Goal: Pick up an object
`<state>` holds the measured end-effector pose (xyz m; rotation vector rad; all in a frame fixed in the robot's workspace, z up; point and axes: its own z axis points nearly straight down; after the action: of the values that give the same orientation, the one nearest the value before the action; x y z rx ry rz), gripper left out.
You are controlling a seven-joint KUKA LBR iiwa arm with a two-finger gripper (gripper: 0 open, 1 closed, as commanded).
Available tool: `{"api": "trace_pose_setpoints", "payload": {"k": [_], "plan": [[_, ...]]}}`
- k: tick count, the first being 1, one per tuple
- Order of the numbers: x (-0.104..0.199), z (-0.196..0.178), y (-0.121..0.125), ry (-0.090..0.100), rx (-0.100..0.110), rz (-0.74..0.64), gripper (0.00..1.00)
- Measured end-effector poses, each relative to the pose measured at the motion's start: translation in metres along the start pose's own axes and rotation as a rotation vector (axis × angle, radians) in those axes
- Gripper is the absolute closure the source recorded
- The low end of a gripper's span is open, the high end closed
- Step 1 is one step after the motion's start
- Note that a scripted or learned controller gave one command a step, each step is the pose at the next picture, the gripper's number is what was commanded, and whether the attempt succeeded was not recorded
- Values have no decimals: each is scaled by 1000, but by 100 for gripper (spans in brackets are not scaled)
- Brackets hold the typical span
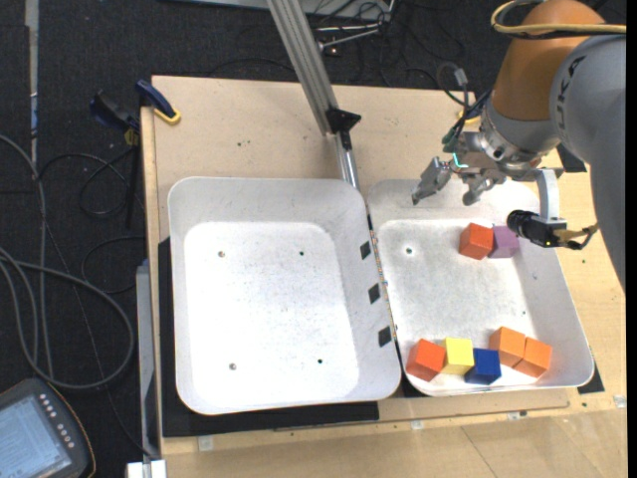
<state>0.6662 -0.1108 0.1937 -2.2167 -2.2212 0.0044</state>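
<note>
Tabletop (249,127): two bins side by side, left bin (199,207) and right bin (557,297), edges touching. Right bin, far right corner: two blocks touching, one block (477,240) left of the other (506,241); near edge: a cluster of five blocks (480,355) in a row. Gripper (450,188) above the right bin's far edge, behind the pair.

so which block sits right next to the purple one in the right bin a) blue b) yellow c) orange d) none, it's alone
c: the purple block at the far side of the right bin touches an orange block on its left, while the blue block and yellow block lie in the row along the near edge.
</note>
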Motion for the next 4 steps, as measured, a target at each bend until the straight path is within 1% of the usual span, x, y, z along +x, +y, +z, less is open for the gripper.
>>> {"api": "trace_pose_setpoints", "payload": {"k": [1,2,3,4], "plan": [[0,-3,1,-1,-4,-1,0],[5,61,2,0,1,-1,0],[6,101,1,-1,0,-1,0],[6,88,3,-2,-7,-2,100]]}}
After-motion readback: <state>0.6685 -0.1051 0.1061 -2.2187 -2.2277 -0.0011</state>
